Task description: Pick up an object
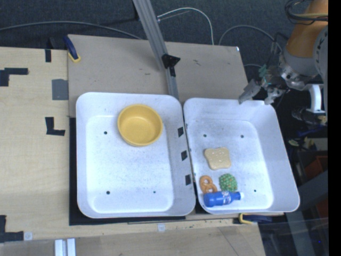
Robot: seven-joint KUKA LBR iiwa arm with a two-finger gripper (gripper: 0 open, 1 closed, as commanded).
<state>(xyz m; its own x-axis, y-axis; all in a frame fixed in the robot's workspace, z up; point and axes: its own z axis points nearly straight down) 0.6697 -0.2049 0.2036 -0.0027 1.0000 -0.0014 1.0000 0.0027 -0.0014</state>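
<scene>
The gripper (257, 93) hangs over the far right corner of the right bin (266, 137), its two fingers spread apart with nothing between them. The things to pick lie well apart from it, toward the bin's near side — a pale, flat bread-like slice (217, 157), a bumpy green lump (228, 182), a small brown pretzel (207, 184) and a blue bottle (221, 198) lying on its side against the near wall. The left bin (96, 196) holds a round yellow bowl (139, 124) — smooth, upright
</scene>
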